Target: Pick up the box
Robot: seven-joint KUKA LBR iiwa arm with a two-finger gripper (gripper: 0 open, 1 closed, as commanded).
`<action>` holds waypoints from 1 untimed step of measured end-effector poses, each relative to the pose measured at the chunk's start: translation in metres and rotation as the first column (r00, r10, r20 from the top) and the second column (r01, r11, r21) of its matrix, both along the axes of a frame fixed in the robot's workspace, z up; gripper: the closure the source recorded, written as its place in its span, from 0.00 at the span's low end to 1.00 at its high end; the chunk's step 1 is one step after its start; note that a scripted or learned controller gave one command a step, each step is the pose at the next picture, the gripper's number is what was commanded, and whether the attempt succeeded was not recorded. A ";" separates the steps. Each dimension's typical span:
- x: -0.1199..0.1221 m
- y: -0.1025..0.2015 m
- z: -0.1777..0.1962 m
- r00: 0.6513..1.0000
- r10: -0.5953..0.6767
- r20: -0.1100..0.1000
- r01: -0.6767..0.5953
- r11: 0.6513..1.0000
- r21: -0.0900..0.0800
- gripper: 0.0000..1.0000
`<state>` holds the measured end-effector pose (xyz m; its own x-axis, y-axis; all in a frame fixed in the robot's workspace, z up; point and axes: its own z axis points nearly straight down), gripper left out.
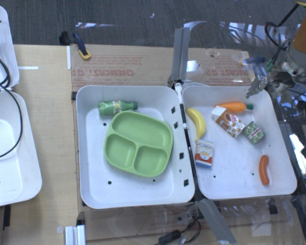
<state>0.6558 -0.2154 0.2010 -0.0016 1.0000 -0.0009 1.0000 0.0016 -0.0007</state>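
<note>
Right now I am hovering my gripper (258, 84) over the top right corner of the right bin (245, 188), and I cannot tell what state it is in, since it is reading as a small dark shape against the rim; nothing is showing in its grasp. The trouble is starting with the word "box", because three cartons are lying in this bin: a red and white box (228, 122) just below the carrot (233, 106), a small green box (254, 132) right beside it, and a third box (204, 153) well apart, just under the banana (196, 122) near the left wall. The first two are sitting almost touching and tilted, so I am judging that a descent between them is risking nudging one aside or catching both. The carrot is crowding the red one from above. The sausage (264, 169) is lying clear of all this. The third one is hugging the divider, leaving little room there.
</note>
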 end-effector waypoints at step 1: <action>-0.016 0.061 -0.093 0.987 0.159 0.003 -0.159 0.987 0.000 0.00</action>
